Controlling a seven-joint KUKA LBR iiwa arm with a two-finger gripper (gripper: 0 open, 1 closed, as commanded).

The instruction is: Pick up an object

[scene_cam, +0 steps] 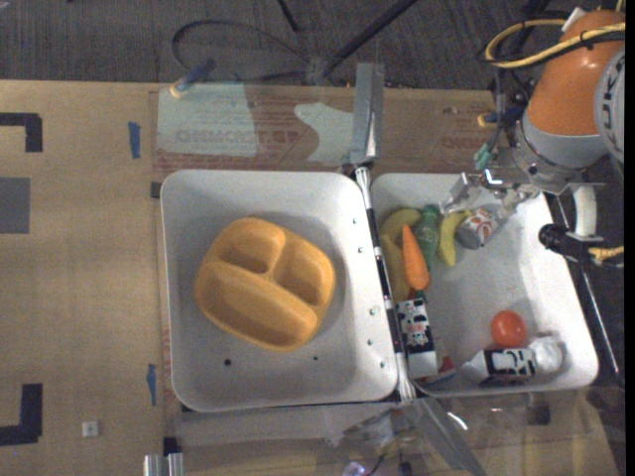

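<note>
Hovering over right bin [556, 266]: gripper [484, 202], spread wide, holding nothing, just above can [478, 227]. Step: approach. Next: descend, straddle can, close; bananas [448, 236] crowd left side.

Glossy plastic tray [264, 283] (smooth), matt wooden bench [79, 296].

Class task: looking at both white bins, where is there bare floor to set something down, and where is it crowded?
Left bin: bare floor all around the yellow tray. Right bin: bare middle between carrot and orange ball. Crowded along its left wall, front edge and under the gripper.
</note>
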